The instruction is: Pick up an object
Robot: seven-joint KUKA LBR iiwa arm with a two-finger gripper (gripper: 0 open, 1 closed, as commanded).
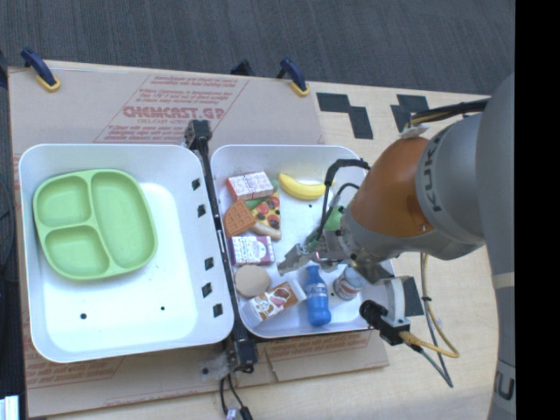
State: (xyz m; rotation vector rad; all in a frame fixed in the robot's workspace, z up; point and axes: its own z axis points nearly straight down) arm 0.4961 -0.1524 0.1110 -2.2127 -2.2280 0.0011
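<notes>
My gripper hangs low over the middle of the right bin, under the orange-banded wrist. It is just above a blue bottle lying near the bin's front wall. A small can sits to the right of the bottle, partly hidden by the arm. To the gripper's left lie a pink carton, a pizza slice and a round waffle. A banana and another pink box lie toward the back. A beige bun and a small brown-and-white carton rest at the front left.
The left bin holds a green divided plate in its back half. A black clip rail runs between the two bins. Cables trail from the arm past the right bin's front corner.
</notes>
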